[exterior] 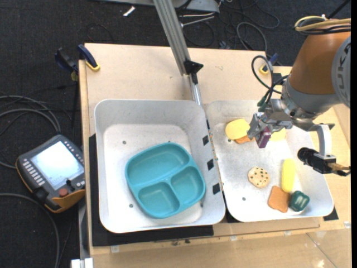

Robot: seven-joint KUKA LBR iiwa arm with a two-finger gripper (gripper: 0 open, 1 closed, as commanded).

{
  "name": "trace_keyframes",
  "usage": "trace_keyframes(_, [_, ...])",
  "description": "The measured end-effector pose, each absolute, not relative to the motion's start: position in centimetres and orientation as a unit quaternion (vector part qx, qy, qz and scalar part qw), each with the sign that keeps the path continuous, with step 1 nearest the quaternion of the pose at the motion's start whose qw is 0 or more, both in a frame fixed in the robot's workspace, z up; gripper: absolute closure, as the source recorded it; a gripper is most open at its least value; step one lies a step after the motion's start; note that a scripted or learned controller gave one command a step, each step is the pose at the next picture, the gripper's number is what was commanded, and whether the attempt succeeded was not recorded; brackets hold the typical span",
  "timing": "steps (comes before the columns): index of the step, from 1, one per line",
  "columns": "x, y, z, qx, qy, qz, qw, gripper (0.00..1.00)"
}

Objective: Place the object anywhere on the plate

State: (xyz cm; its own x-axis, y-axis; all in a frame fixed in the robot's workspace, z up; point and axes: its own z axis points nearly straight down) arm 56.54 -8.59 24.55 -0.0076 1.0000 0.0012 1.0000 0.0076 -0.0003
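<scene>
The hand point(261, 132) hovers low in the right bin point(321, 202), beside a yellow piece point(236, 129) (whether it grips anything, I cannot tell). The teal plate point(164, 179) sits in the left bin point(106, 149).

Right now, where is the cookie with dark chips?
In the camera view the cookie lies flat in the right bin, left of the yellow corn piece and below the gripper.

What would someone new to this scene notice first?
Probably the teal three-compartment plate lying in the left bin, bright against the white. Next, the grey and orange arm reaching in from the right, its gripper low over the right bin beside a round yellow piece. A cookie and a yellow block lie nearer the front.
</scene>
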Motion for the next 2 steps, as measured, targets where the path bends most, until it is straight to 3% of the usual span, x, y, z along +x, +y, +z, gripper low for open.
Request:
trace_keyframes(1, [56.9,-2.5,24.6,-0.704,-0.71,-0.0008,0.001,1.0])
trace_keyframes(2, [56.0,2.2,23.6,-0.704,-0.71,0.0002,0.001,1.0])
